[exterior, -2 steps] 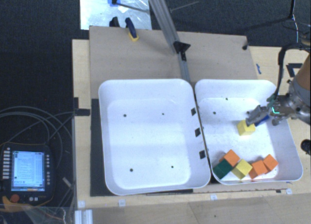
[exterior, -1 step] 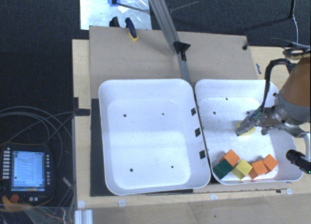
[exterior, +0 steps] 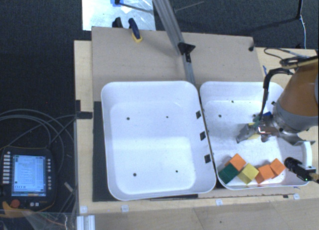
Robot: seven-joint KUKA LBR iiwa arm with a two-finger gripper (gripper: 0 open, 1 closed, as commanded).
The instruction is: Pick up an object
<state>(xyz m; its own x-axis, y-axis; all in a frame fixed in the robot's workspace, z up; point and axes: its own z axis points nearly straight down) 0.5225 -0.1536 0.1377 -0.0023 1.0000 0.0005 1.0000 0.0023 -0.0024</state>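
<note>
1. At the far left, beside the table (exterior: 149, 49), a pendant (exterior: 27, 176) with a lit screen lies on the dark floor among cables.
2. The left bin (exterior: 149, 92) has much open room inside its rim.
3. The right bin (exterior: 219, 92) touches the left one along their shared edge.
4. The blocks sit near its front edge: a dark green block (exterior: 228, 173), an orange block (exterior: 238, 162), a yellow block (exterior: 248, 173), and two more orange blocks (exterior: 270, 170) on the right.
5. The gripper (exterior: 259, 130) is low in the right bin, well apart from the blocks, with free floor on its left.
6. Whether the jaws are wide or narrow, I cannot tell.
</note>
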